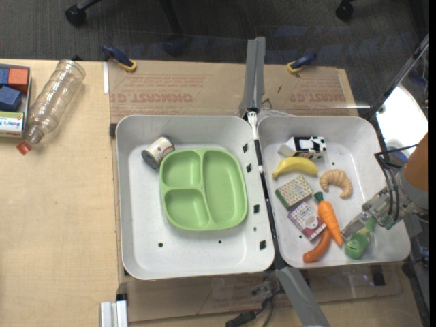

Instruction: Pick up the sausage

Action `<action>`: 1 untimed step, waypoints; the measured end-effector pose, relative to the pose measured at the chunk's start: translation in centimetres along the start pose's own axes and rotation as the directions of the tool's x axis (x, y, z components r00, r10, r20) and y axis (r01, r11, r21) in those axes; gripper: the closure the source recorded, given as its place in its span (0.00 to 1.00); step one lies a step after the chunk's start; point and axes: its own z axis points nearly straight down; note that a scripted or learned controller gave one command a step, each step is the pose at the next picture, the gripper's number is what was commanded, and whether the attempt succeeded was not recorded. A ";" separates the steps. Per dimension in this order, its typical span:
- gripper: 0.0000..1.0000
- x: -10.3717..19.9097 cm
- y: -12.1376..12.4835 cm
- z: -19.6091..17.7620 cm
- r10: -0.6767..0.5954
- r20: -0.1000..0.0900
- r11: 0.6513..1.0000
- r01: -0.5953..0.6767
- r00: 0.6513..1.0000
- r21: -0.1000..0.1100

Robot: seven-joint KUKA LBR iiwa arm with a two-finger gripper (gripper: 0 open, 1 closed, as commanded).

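Nothing lifted yet. Your sausage [317, 250] lies at the right bin's [368, 127] six o'clock, beneath the carrot [328, 219]. Gripper [355, 231] sits at its three o'clock; finger state cannot be determined.

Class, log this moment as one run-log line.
task: pick up sausage | hand: right bin, beside carrot | sausage: lying in bin, not held

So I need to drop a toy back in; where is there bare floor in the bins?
Left bin: bare floor in front of and left of the green plate. Right bin: a small patch behind the croissant; crowded around the sausage, carrot and gripper.
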 end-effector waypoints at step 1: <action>0.00 0.0 0.1 0.0 -0.284 0.001 0.959 0.284 0.959 0.000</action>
